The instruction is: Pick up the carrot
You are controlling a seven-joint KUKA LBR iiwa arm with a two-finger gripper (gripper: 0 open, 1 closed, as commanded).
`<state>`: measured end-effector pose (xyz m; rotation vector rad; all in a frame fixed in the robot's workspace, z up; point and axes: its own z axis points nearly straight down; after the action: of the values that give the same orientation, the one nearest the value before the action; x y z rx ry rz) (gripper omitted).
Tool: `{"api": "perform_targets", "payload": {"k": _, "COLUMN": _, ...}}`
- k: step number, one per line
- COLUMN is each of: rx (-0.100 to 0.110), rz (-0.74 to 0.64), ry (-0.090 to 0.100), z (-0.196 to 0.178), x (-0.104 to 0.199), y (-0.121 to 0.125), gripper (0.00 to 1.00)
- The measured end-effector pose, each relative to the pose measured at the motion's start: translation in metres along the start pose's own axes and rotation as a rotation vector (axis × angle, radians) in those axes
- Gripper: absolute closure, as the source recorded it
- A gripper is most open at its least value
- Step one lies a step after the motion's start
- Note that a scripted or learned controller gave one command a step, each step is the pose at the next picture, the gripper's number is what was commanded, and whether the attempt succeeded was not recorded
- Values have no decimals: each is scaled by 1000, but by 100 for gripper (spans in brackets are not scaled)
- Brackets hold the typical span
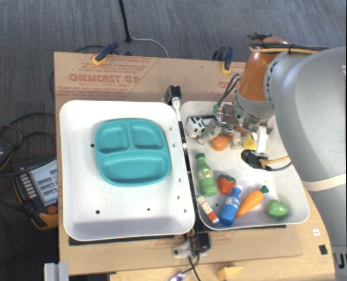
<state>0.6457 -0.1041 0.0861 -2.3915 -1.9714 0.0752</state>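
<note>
Near the green bottle (206,175), carrot (251,201) lies just right of it, untouched. Gripper (230,134) sits above the bottle; can't tell its state.

floor: grey ribbed carpet (56,16) on all sides of the bench | bench top: brown cardboard sheet with red lettering (106,78), far left of the gripper (239,132) | clamps: blue-and-yellow clamp (105,52) on the cardboard's far edge | pole: thin black rod (123,13) rising from the carpet | light: even, soft
</note>
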Motion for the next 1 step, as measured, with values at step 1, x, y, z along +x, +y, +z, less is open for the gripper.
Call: {"api": "perform_targets", "payload": {"k": 1, "rx": -71, "rz": -140, "ry": -1, "z": -2, "x": 1, "y": -16, "gripper": 0}}
